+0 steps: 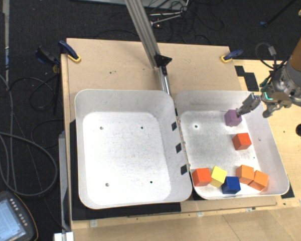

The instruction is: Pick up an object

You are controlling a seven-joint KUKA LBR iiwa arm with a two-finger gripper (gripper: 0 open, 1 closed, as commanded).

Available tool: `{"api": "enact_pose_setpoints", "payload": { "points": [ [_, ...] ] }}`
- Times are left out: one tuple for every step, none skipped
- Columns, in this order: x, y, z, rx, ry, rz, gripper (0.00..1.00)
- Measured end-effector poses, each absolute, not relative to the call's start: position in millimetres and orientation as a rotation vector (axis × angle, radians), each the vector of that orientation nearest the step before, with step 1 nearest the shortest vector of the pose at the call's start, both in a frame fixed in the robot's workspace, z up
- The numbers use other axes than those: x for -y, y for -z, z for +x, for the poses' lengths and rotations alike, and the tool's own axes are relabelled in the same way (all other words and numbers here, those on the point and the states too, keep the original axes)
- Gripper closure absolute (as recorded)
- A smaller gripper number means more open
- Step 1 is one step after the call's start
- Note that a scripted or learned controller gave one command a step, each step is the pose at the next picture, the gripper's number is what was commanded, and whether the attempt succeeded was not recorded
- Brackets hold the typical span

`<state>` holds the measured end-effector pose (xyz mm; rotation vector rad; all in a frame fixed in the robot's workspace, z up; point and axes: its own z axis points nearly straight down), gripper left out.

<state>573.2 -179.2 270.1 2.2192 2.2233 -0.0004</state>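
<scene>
The gripper (pixel 258 107) hangs over the far right part of the right bin (pixel 276 149), its two fingers spread wide — one fingertip (pixel 242 110) lies just beside the purple cube (pixel 233 117), the other (pixel 267 113) well to its right, so nothing sits between them and the cube rests loose on the bin floor. That offset suggests the grasp is not centred on the cube. An orange block (pixel 241 141) lies nearer, alone. The rest — red (pixel 201 176), yellow (pixel 218 176), blue (pixel 231 185) and two orange — crowd the near wall, harder to pinch cleanly. The left bin (pixel 85 149) lies alongside.
</scene>
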Motion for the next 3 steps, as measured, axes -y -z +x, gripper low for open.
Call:
{"api": "enact_pose_setpoints", "payload": {
  "points": [
    [179,-219,562.9,-2.223,0.005,2.225,0.00],
    [171,-158,558.5,-2.225,0.006,2.226,0.00],
    [178,-124,568.5,-2.207,-0.014,2.207,0.00]
  ]
}}
